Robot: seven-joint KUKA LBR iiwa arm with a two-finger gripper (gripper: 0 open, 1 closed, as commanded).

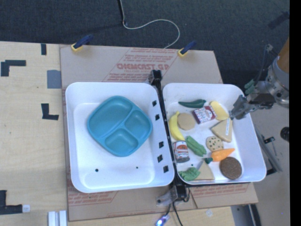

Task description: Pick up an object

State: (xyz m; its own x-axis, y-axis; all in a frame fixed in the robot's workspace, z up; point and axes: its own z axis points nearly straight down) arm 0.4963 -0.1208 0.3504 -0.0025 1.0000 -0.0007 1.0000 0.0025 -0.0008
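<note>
The right bin (251,140) holds several toy foods. Among them are a yellow banana (175,126), a green chili (192,103), a lemon (218,109), a red-labelled packet (203,114), a cheese wedge (222,131), a chip cookie (214,142), an orange carrot (222,154), a brown patty (231,167) and a small can (181,151). My gripper (238,109) hangs over the bin's upper right part. It is just right of the lemon and above the cheese wedge, and I see nothing in it.
The left bin (75,140) carries a blue divided plate (120,125). A black divider (162,126) runs between the two bins. Both stand on a cardboard sheet (136,65) held by clamps. A white cable (155,25) loops behind it.
</note>
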